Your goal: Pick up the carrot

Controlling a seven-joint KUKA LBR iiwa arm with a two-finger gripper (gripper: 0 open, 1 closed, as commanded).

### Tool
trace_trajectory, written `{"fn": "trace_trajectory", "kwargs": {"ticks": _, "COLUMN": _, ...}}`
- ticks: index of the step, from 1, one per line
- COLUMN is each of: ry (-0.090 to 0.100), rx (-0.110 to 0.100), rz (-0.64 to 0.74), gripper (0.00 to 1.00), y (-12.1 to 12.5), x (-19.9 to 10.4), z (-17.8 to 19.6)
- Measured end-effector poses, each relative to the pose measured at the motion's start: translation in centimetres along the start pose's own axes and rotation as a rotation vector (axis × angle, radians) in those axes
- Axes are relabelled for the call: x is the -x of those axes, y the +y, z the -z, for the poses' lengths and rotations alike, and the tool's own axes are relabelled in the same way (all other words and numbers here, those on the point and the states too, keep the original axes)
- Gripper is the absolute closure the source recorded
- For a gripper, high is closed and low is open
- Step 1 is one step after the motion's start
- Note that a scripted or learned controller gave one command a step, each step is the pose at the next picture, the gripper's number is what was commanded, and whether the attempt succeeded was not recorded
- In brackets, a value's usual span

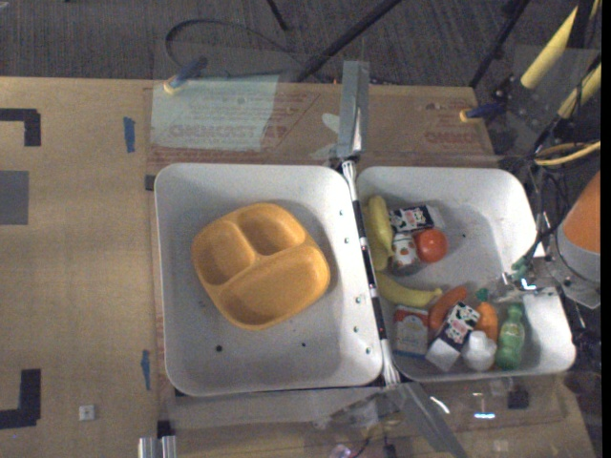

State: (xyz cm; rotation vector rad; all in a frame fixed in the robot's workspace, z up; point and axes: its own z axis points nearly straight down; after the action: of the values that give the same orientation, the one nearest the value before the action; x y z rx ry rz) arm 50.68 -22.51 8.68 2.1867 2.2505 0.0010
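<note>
On the left of the tabletop sat black corner markings and strips of blue tape. Behind the bins lay a flattened cardboard sheet with reddish print too blurred for me to read. The left bin held a yellow divided plate, well apart from anything the task concerned.

The right bin was crowded. A banana lay along its left wall, a small carton with a black-and-white cow pattern beside it, then a red tomato. A second banana ran across the middle. The carrot, as I judged it, was the orange shape in the lower middle of that bin, long axis slanting from lower left to upper right, its lower part hidden under another cow-patterned carton. An orange ball, a white bottle and a green bottle pressed close on its right, and a red-labelled packet on its left; none of the lettering was legible.

The gripper hung at the bin's right rim, so the carrot lay to its left and slightly nearer the camera. Whether the jaws were apart or together I could not tell; nothing showed between them
</note>
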Motion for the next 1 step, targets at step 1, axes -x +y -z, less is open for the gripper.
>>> {"fn": "trace_trajectory", "kwargs": {"ticks": 1, "ry": 0.001, "rx": 0.000, "rz": -0.321, "gripper": 1.00, "y": 1.20, "x": -0.72, "z": -0.03}}
